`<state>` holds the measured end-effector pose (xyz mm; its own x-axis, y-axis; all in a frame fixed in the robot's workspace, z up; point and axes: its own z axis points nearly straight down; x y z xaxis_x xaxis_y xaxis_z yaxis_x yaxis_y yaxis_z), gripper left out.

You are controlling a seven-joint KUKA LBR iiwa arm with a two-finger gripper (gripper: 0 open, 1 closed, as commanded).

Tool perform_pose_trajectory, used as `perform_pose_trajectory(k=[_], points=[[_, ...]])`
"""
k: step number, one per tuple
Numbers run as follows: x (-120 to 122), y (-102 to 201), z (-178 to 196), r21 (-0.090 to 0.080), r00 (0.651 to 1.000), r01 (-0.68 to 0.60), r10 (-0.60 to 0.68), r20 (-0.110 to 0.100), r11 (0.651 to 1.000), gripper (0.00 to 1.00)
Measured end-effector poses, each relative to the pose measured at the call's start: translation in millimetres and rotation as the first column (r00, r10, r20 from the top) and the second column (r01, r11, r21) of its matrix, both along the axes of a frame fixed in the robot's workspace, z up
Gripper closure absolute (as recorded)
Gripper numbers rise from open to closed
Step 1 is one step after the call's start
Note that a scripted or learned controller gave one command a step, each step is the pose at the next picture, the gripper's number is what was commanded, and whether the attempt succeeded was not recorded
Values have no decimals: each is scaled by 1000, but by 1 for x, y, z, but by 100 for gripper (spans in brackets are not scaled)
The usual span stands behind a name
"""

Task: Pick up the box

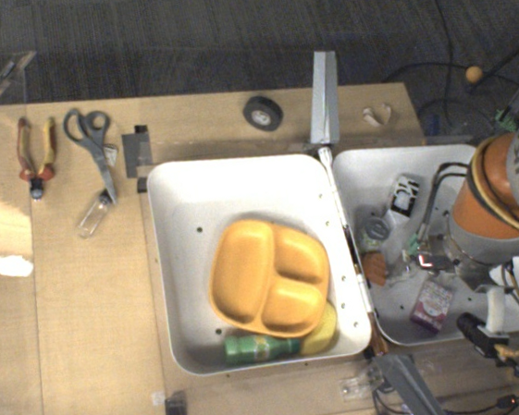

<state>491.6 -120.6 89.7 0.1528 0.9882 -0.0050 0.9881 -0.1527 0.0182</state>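
The arm reaches in over the right bin, its orange band sitting above that bin's right half. The tool hangs low inside the bin, but its working end is a tangle of dark parts and cable, and I cannot tell whether it is apart or together.

The box, a small purple-and-white carton, lies flat on the floor of the right bin near its front wall, just below the tool and apparently free of it. Other small items in that bin: a black-and-white piece toward the back wall, a round grey cap and an orange-brown lump along the left wall.

Across the bin's left wall, the left bin carries an upturned yellow tray resting over a green bottle.

This looks like the approach step, with no grasp made. Next the tool should shift a little toward the front wall, centre over the carton, descend and close across its narrow sides
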Motion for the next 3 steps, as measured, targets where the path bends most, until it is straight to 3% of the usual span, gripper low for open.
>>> perform_pose_trajectory(k=[1,2,3], points=[[0,-24,0,4,989,-151,151,-3,989,0],[0,-14,1,-7,989,-147,147,0,989,0],[2,-20,0,2,979,-203,203,-3,979,0]])
